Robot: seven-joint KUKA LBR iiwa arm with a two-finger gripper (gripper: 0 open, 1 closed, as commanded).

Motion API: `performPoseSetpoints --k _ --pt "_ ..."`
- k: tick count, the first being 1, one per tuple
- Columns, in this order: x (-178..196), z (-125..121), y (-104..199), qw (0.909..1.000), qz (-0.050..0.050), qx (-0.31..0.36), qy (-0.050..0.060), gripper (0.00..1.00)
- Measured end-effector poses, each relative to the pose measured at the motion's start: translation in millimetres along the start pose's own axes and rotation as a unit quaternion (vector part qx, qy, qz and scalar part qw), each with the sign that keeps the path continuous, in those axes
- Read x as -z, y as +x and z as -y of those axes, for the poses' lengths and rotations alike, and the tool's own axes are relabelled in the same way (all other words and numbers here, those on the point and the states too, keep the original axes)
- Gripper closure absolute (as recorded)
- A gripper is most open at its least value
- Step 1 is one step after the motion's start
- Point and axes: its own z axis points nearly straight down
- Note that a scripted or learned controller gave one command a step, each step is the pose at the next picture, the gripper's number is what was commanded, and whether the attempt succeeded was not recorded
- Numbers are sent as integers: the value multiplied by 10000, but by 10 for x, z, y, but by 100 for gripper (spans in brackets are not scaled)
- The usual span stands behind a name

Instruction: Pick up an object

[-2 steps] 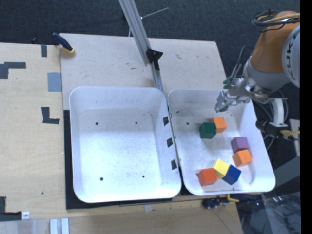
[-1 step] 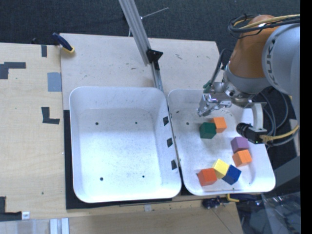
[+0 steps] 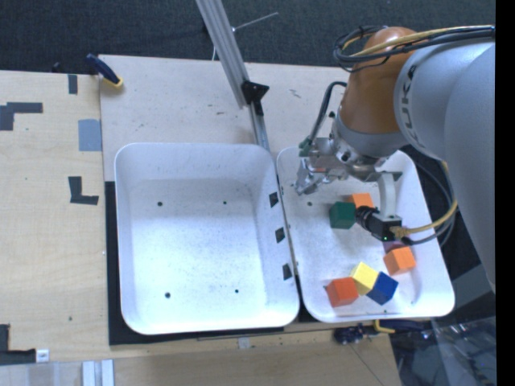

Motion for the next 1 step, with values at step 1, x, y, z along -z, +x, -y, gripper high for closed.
performPoseSetpoints --k 1 --pt "148 30 539 10000 -5 3 -12 100"
